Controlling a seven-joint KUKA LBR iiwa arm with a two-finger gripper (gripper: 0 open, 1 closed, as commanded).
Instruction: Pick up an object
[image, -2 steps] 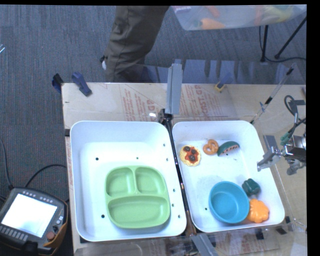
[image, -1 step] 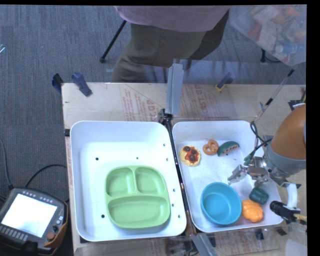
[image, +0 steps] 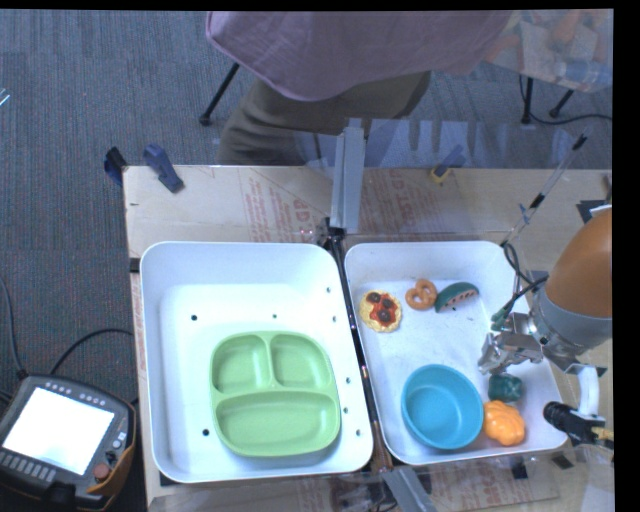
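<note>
Your gripper (image: 497, 352) hovers in the right bin (image: 450, 255), just above the dark green toy (image: 505, 387) beside the blue bowl (image: 442, 405); jaws' state: cannot tell. Expect it light, stiff, perhaps slippery; pinch across its middle.
</note>
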